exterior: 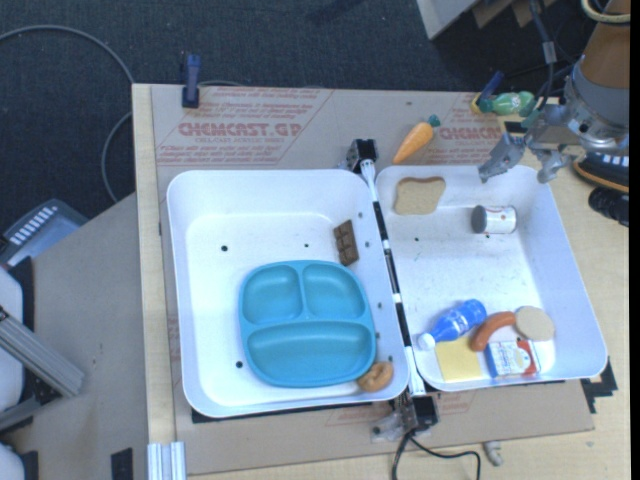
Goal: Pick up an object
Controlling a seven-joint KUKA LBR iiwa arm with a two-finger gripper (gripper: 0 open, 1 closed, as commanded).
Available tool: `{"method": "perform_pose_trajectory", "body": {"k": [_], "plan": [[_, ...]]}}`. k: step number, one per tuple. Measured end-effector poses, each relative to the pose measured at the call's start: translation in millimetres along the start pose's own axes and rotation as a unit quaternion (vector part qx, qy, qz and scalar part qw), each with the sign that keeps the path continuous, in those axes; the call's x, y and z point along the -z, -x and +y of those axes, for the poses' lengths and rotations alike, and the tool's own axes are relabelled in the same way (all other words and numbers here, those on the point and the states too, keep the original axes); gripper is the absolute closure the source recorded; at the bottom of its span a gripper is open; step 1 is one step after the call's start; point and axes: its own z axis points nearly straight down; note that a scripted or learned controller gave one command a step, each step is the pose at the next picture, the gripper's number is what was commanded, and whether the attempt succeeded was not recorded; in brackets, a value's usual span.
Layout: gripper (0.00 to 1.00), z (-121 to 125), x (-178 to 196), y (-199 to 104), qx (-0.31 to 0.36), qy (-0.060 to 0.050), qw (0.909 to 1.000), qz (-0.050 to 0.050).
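Where the dark carpet [90, 8] ends, a tabletop [100, 298] carries a brown cardboard sheet [250, 128] printed in red lettering, and two shallow white bins sit on it side by side. Landmark: the black divider [385, 258] where the bins meet.

Left bin [200, 218], left of divider: a blue sectioned plate [305, 323] lies flat, a chocolate-brown bar [346, 242] sits just beside the divider above the plate, and a small brown pastry [377, 375] touches the plate's lower right corner.

Right bin [560, 258], right of divider: a slice of bread [419, 196] near the top, close to the divider; a small grey-and-white cylinder [494, 218] lying on its side further right. Low in the bin, a cluster: blue bottle [455, 322], yellow block [460, 361], sausage [490, 329], a round tan disc [534, 322], a red-and-white packet [512, 358], all touching or nearly so.

Outside the bins, above the divider's top end: a toy carrot [414, 141] on the cardboard; a green-and-yellow item [505, 102] further right.

Arm [600, 78] enters at upper right. Pincer [522, 163] hangs over the right bin's top edge, fingers spread apart, nothing between them. The cylinder lies just below it, apart from the fingers.
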Motion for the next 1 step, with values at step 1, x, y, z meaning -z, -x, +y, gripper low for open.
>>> {"method": "perform_pose_trajectory", "body": {"k": [1], "plan": [[0.0, 13.7, -80.3, 17.0, 0.0, -0.001, 1.0, 0.0]]}}
